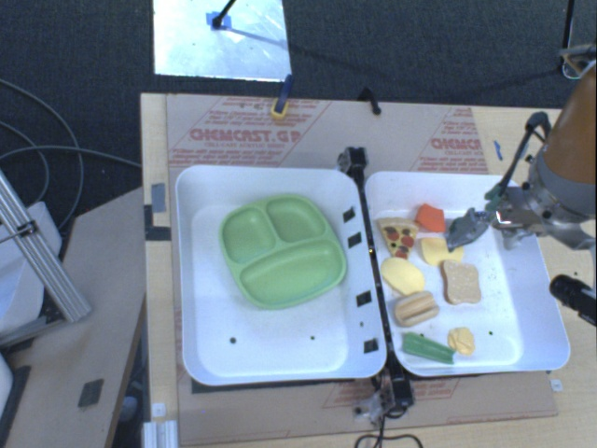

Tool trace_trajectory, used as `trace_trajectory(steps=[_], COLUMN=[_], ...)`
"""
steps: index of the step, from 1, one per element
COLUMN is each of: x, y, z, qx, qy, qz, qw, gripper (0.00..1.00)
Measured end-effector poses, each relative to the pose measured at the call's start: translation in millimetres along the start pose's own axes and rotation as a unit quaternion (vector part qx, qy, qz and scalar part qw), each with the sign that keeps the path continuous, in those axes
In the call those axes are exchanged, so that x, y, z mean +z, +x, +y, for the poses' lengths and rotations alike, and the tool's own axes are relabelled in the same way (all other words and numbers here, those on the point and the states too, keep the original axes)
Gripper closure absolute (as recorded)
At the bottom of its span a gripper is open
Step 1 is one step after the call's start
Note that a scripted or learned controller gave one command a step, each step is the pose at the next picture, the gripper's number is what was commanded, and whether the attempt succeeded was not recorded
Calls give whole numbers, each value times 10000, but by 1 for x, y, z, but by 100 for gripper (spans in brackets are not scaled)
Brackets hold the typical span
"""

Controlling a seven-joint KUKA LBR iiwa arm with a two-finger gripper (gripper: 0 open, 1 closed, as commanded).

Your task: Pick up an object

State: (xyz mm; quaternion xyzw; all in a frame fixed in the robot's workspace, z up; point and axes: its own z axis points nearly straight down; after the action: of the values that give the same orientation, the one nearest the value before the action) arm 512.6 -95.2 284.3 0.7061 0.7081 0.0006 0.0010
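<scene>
Poised above the right bin, just over the upper rim of a cluster of toy foods: the gripper, dark fingers angled down and to the left, tips near the orange wedge and the pale yellow cheese piece. Nothing visibly between the fingers; whether parted or closed, impossible to tell at this size. Judged a reach toward a pick, not yet a grasp.

Scattered loose in the right bin, probably tipped in as a mixed heap for picking: a pizza slice with red dots, a smooth yellow oval, a bread slice with a tan crust, a hot dog bun, a green pod shape and a small knobbly yellow piece. All apparently hard, matte moulded plastic, small and rounded, likely slippery for two narrow fingers.

Set alone in the left bin: a pale green divided plate, three shallow compartments, rounded corners, glossy. Both bins white, thin-walled, side by side on a cardboard-covered desk.
</scene>
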Motion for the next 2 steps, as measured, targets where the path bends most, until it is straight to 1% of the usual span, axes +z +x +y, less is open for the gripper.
trace_trajectory(steps=[1,2], x=[142,98], y=[10,77], z=[-30,-19], qx=[10,-39], qy=[78,-18], qz=[18,12], qw=[10000,10000], gripper=[0,0])
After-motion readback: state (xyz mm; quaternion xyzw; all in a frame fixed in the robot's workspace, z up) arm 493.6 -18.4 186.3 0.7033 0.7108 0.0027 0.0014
